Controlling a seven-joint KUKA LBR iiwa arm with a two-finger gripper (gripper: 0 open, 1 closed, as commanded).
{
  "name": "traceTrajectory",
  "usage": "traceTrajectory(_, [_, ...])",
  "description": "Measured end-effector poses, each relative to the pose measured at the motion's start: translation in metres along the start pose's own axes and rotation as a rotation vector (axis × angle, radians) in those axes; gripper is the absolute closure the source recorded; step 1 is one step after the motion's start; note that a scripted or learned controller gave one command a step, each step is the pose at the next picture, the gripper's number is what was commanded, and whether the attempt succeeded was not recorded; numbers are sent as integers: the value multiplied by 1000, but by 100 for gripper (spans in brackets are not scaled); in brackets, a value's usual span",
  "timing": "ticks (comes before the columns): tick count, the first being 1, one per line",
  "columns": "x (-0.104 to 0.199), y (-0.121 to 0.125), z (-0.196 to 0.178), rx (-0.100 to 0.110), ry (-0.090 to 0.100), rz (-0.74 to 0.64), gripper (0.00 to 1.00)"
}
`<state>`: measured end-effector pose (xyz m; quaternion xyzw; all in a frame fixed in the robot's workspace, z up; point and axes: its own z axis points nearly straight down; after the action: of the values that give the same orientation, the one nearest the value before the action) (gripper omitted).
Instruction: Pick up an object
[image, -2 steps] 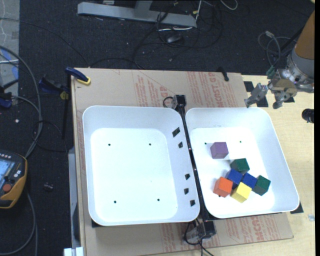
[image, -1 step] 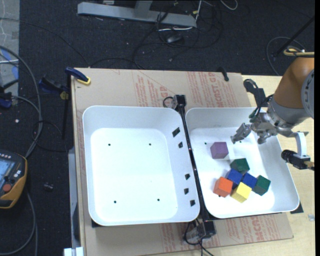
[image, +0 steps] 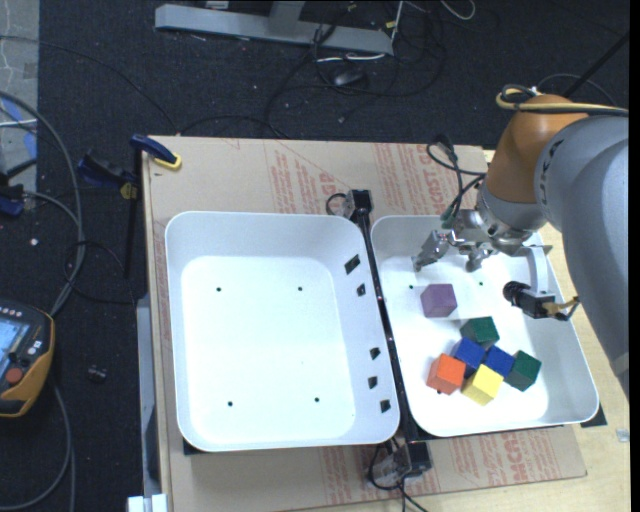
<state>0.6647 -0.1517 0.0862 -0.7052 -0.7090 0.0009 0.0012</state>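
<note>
My gripper (image: 448, 260) hangs open over the far part of the right bin (image: 560, 415), with nothing between its fingers. A purple cube (image: 438, 299) lies alone just in front of it, a short gap away. Nearer the front sits a tight cluster of cubes: a dark green one (image: 481, 329), a blue one (image: 468, 352) with a second blue one (image: 497, 358) beside it, an orange one (image: 447, 373), a yellow one (image: 486, 383) and another green one (image: 522, 369).
The left bin (image: 190, 240) stands beside the right one, with a black divider strip (image: 378, 320) between them. Both rest on a cardboard-covered bench (image: 270, 170). The grey arm (image: 590, 190) comes in from the right above the right bin's far corner.
</note>
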Motion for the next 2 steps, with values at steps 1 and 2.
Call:
traceTrajectory(1, [20, -49, -2, -3, 0, 5, 0])
traceTrajectory(2, [11, -63, -2, -3, 0, 6, 0])
